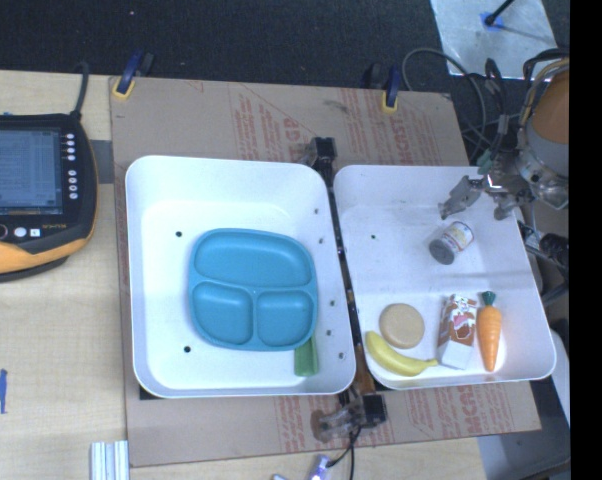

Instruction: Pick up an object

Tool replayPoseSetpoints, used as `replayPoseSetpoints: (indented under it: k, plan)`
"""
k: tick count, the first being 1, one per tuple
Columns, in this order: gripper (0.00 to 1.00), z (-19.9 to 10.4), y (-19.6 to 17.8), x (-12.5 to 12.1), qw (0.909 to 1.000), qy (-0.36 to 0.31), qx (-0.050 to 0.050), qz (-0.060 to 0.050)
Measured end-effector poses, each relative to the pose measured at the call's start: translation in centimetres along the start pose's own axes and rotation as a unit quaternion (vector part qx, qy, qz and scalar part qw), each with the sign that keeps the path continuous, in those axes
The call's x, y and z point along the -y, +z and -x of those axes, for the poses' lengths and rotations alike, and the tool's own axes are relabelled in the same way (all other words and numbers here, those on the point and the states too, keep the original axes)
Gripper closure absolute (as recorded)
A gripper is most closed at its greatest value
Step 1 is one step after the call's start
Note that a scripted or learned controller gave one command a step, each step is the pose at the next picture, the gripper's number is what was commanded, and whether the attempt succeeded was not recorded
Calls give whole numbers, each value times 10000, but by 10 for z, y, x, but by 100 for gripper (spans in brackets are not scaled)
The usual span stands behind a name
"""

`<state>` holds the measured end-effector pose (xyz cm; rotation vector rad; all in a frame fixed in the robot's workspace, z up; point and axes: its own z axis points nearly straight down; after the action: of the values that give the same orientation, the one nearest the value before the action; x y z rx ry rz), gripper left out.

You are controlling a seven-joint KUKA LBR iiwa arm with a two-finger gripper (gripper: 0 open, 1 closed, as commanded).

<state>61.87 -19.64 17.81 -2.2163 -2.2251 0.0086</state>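
Over right bin, end effector hangs open, empty, just above small can lying on its side; risk: can rolls from closing fingers

Brightness: even and moderately bright over the bench, dim on the dark floor at the top.
Glare: the right bin looks washed out along its floor.
Shadows: soft and short, under the blue plate and the small can.
Sharpness: slightly soft overall; fine detail smears.
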Motion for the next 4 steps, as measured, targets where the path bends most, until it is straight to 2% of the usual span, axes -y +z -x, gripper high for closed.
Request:
replayPoseSetpoints:
  k: [1,2,3,4]
  plan:
    - [0,-12,68,3,10000,-7,-8,-5]
    - [100,-10,57,3,10000,-14,1,-4]
    - [100,-4,-24,20,10000,19,-11,22]
    - [0,-4,-23,21,10000,17,-14,10]
